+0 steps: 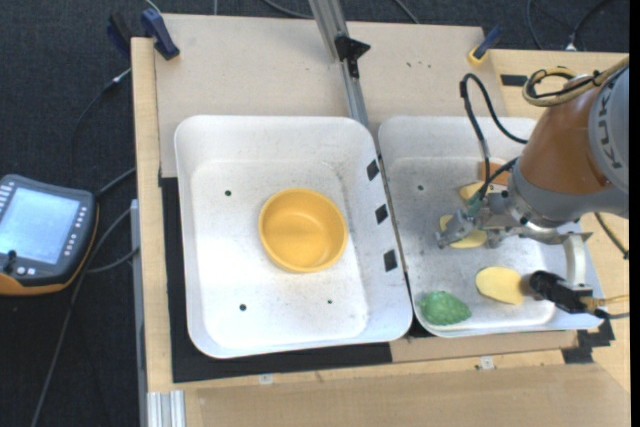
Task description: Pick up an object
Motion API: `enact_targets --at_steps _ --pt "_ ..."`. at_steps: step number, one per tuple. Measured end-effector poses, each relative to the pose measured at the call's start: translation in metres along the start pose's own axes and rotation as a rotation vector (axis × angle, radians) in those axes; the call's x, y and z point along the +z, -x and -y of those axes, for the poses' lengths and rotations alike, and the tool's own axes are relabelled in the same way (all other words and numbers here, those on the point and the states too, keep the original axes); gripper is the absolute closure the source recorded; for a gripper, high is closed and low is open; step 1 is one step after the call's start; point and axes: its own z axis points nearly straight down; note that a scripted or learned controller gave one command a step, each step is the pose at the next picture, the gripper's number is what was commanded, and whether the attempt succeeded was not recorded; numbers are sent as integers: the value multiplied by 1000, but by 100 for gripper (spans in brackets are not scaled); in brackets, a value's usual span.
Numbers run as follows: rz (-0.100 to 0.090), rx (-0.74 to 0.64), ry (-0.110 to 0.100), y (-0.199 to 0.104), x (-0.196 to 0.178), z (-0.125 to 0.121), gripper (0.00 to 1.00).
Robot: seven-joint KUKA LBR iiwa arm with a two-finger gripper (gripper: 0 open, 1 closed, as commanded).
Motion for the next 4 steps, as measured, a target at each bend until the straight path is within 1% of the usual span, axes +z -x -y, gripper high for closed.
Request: enact_targets --at_steps 1,2,3,4 --pt "1 0 5 0 -13 -1 100" --pt "2 -1 9 -8 -67 -9 100" --pt "2 0 10 1 -120 -14 100" --pt "2 0 9 1 -172 -15 100"
